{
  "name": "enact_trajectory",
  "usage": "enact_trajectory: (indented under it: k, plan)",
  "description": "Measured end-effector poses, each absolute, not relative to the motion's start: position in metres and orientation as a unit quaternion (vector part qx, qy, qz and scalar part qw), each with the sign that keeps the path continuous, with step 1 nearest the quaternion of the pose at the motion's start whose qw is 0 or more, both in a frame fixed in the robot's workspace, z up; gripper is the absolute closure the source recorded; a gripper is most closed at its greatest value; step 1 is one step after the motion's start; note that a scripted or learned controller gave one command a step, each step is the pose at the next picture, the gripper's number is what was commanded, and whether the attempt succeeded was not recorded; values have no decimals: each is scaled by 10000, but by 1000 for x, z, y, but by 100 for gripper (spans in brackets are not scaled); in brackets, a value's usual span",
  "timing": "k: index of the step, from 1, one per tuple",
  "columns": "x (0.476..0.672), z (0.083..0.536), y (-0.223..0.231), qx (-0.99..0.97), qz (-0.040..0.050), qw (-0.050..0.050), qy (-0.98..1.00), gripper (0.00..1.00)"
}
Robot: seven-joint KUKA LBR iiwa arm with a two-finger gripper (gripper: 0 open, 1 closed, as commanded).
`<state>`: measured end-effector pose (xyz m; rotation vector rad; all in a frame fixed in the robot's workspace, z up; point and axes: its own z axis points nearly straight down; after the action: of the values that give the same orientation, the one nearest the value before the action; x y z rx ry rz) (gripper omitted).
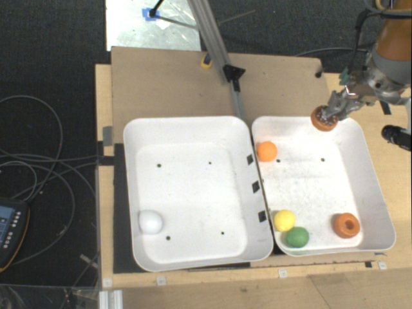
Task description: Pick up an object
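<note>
My gripper (330, 112) hangs over the back edge of the right bin (376, 172), reaching in from the right. Its fingers are shut on a brown ring (322, 120), which is lifted at the bin's back rim. Lower in the same bin lie an orange ball (266, 151) near the left wall, a yellow ball (284, 220) and a green ball (297, 237) at the front left, and an orange ring (346, 225) at the front right. A white ball (150, 222) rests in the front left corner of the left bin (187, 129).
A grey pole (215, 34) slants down from the top to a black clamp (233, 73) behind the bins. Black clips (255, 187) sit along the seam between the bins. Cables and a handheld unit (11, 227) lie on the floor at left.
</note>
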<state>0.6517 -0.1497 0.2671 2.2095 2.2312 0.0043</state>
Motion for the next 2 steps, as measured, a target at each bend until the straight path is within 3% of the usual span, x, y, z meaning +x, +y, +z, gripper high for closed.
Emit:
enact_trajectory:
  k: [2]
  plan:
    - [637, 243, -38, 7032, 7, -10, 7110, 100]
